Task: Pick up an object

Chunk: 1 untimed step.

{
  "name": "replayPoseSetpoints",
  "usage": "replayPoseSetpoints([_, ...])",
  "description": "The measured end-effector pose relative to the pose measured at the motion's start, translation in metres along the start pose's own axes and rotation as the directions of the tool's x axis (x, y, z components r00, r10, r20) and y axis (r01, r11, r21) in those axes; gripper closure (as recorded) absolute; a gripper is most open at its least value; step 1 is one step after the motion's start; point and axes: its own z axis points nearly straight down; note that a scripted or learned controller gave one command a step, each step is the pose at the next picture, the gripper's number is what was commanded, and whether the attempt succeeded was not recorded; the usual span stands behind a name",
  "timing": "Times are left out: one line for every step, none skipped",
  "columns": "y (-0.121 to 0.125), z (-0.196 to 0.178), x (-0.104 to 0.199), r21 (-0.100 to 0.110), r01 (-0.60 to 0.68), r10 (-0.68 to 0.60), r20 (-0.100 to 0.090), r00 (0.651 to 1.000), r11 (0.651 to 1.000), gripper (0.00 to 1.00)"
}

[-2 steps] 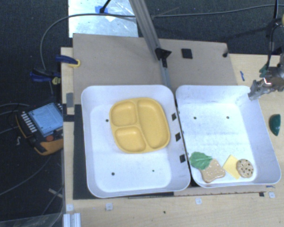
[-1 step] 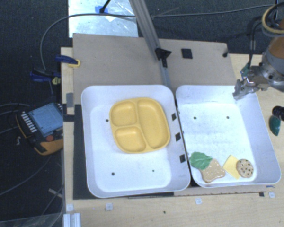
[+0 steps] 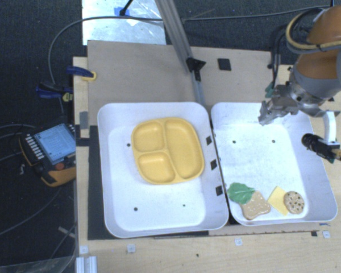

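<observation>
Gripper (image 3: 268,114) poised over right bin (image 3: 256,152), near its far edge; finger state impossible to tell. Toy foods clustered at near corner: green leaf (image 3: 239,192), toast (image 3: 255,206), cheese slice (image 3: 277,198), cookie (image 3: 294,201). Risk: descending here, grabbing nothing, or pinching two touching pieces.

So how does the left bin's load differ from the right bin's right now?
The left bin holds one large yellow divided tray, near its centre. The right bin holds several small items in its near corner: a green leaf, a toast slice, a cheese wedge and a cookie. The gripper hovers at the right bin's far edge. Both are shallow and white.
</observation>
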Motion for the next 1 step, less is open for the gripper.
replayPoseSetpoints([-0.0074, -0.0066, 0.0506, 0.000, 0.001, -0.001, -0.001, 1.000, 1.000, 1.00])
